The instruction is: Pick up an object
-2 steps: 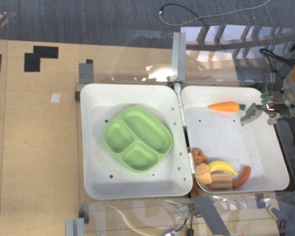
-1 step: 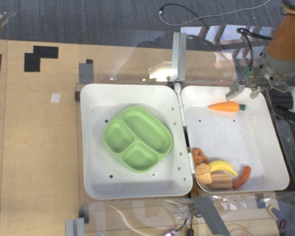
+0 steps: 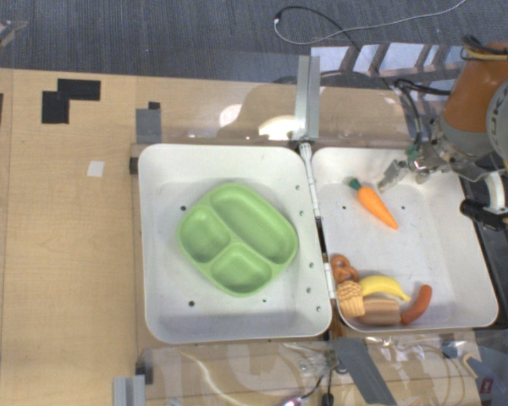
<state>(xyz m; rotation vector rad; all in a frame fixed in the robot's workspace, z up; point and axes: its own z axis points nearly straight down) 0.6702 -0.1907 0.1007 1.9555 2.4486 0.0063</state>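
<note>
In the camera view, nothing has been lifted yet, as far as the scene shows: every object lies on a bin floor and the gripper [image 3: 395, 174] carries nothing. The right bin [image 3: 457, 252] holds a toy carrot [image 3: 376, 204] toward its upper middle, green top pointing to ten o'clock and tip to four o'clock. At the bin's six o'clock corner a cluster sits packed together: a banana [image 3: 385, 288], a sausage [image 3: 416, 304], a pretzel [image 3: 342, 269], a corn cob [image 3: 350, 293] and a bread piece [image 3: 378, 312], touching or nearly so. The left bin [image 3: 165, 311] bears a green divided plate [image 3: 238, 238] at its centre.

The arm [image 3: 483, 100] enters from three o'clock, its orange band above the wrist near the frame's upper right, and the wrist angles down toward eight o'clock. The gripper hangs just beside the carrot, at the carrot's two o'clock, its fingers a little apart and empty. Judging by this, the carrot is the likely target; the whole pick remains: closing over it, gripping and lifting.
</note>
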